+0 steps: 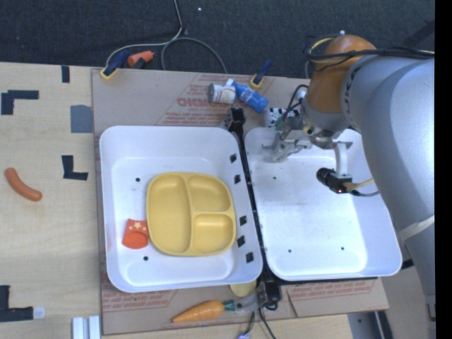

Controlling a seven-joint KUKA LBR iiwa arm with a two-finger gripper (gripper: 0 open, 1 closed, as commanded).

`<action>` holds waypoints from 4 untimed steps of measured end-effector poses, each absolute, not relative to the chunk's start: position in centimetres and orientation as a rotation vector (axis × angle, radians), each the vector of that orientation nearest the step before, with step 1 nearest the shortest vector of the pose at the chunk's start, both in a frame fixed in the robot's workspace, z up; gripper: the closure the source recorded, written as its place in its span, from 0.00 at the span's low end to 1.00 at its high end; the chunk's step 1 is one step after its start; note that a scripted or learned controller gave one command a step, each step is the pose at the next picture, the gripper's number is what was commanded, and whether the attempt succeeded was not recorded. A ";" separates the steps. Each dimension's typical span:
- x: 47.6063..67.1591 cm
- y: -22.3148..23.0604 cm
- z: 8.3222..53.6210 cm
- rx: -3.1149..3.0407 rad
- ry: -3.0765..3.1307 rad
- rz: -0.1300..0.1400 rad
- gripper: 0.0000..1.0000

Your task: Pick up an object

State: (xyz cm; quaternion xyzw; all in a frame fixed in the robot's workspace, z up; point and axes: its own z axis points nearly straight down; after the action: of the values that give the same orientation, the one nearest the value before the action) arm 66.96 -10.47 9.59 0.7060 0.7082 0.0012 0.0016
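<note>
A toy sausage [23,184] lies alone on the wooden bench top at the far left, well apart from the bins. Farther right, a cardboard sheet [141,111] carries two shallow white bins side by side. The left bin [113,147] holds a yellow divided plate [190,213] near its middle, with a small orange cup [135,234] touching the plate's left edge, tipped on its side.

Behind the bins, an orange-and-blue clamp [127,60] sits at the cardboard's back left corner, and a white-and-blue bottle [238,93] lies on its side near the back edge between the two bins. In front, a toy carrot [198,311] rests on the cardboard just below the left bin — beside a dark clip where the bins meet.

The right bin [353,260] has the grey arm [395,119] reaching over it from the right, its orange band [335,76] above the wrist. The gripper [282,145] hangs low over the back left corner of that bin, just beside the divider. Whether it is released or clenched cannot be told from this angle — nothing is visibly between its tips. The plate and cup, the nearest objects to pick, sit in the other bin.
</note>
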 end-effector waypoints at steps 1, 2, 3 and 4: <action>67.0 -0.6 19.1 2.208 2.231 0.013 1.00; 66.8 10.2 19.6 2.210 2.237 0.005 1.00; 66.6 18.7 12.2 2.214 2.234 -0.006 1.00; 66.9 21.1 25.3 2.212 2.224 0.019 1.00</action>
State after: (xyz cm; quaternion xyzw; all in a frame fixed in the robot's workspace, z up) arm 66.87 21.08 25.33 0.7051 0.7091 0.0060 0.0023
